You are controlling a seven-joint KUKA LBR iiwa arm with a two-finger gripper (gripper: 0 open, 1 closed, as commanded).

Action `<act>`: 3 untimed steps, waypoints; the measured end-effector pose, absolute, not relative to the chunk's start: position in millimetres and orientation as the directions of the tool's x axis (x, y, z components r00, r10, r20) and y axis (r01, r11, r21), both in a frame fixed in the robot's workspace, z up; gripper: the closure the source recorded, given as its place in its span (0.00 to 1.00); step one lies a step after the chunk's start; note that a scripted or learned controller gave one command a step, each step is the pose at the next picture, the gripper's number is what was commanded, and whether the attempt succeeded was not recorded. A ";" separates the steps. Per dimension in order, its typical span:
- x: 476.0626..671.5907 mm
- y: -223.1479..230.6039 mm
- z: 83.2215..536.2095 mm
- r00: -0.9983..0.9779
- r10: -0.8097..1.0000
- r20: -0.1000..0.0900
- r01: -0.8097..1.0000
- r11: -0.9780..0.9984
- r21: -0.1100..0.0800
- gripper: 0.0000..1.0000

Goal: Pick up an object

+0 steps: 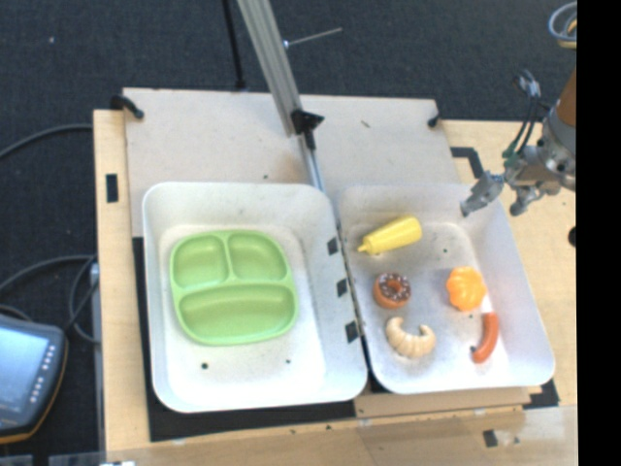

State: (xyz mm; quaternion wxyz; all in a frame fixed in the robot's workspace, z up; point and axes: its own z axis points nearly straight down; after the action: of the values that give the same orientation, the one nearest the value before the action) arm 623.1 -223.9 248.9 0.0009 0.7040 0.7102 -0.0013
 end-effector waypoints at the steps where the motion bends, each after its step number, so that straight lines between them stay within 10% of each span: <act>1: 603.3 -193.2 198.4 -0.005 1.000 0.000 1.000 0.005 -0.005 0.00; 2: 547.9 -136.3 273.9 -0.007 1.000 0.000 1.000 0.007 0.007 0.00; 3: 527.6 -70.5 238.9 -0.007 1.000 0.002 1.000 0.007 -0.002 0.00</act>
State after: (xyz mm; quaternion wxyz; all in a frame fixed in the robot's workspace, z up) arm 527.6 -70.5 238.9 -0.0015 0.7046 0.7096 -0.0001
